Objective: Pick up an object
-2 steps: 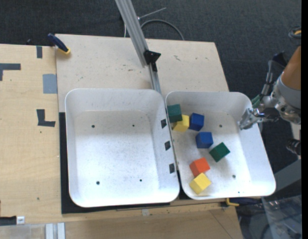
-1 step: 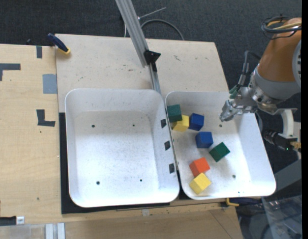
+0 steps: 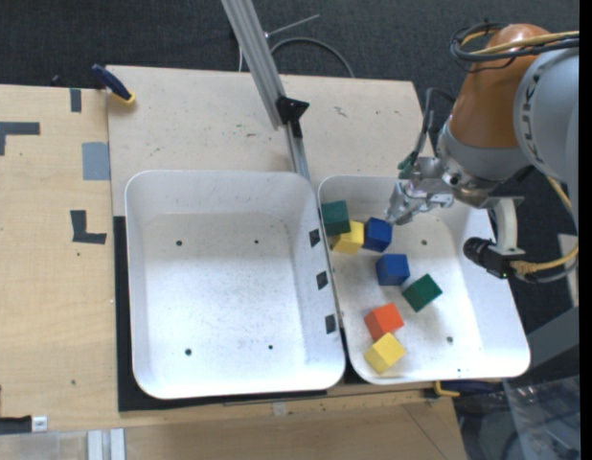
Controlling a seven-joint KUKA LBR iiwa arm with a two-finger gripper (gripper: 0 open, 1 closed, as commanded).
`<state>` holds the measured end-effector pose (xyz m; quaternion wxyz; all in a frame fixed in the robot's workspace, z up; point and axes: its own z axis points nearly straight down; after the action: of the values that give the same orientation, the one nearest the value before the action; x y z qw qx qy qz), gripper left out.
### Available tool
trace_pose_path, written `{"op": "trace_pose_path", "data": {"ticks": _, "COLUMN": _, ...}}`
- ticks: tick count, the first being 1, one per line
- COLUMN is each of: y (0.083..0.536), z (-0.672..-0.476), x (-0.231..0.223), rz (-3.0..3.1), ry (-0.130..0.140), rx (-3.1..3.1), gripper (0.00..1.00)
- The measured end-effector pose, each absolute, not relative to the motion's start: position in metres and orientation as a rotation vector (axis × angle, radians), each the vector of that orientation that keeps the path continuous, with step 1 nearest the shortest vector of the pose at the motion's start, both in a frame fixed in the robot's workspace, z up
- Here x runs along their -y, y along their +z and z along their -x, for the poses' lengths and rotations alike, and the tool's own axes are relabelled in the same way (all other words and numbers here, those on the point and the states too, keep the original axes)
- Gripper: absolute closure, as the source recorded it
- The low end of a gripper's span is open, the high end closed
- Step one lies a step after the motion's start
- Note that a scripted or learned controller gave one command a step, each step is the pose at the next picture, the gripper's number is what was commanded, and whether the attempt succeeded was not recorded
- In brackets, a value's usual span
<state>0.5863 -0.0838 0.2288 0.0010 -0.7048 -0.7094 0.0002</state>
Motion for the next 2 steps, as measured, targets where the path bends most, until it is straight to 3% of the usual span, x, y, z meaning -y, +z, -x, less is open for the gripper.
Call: {"op": "trace_pose_path", "data": {"ticks": 2, "y": 0.222, "z": -0.612, "x": -0.012, "rz": 2.214, "ry": 0.001, "rx": 2.227, "gripper": 1.0}}
